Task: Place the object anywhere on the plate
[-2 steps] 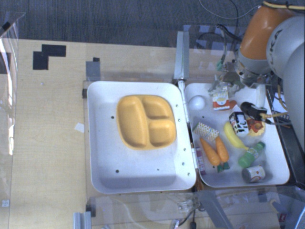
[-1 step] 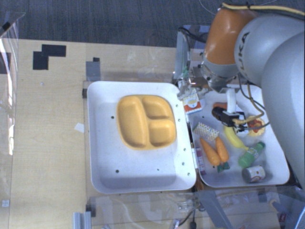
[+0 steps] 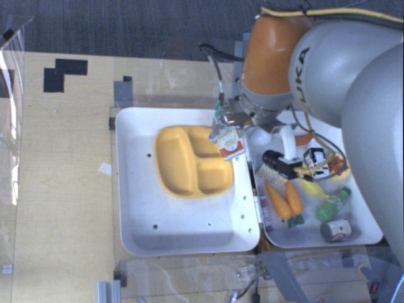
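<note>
Over the plate's right edge, end effector [image 3: 226,128] with a packet at its tip

Small red-and-white packet [image 3: 231,145] sits right under the end effector, seemingly pinched between the fingers, overlapping the upper right corner of the plate [image 3: 183,163]. That plate is smooth yellow plastic with rounded compartments, lying in the left white bin [image 3: 136,188]. Right bin [image 3: 366,229] has two carrots [image 3: 285,201], a green bottle [image 3: 331,205] and a small can [image 3: 336,230].
</note>
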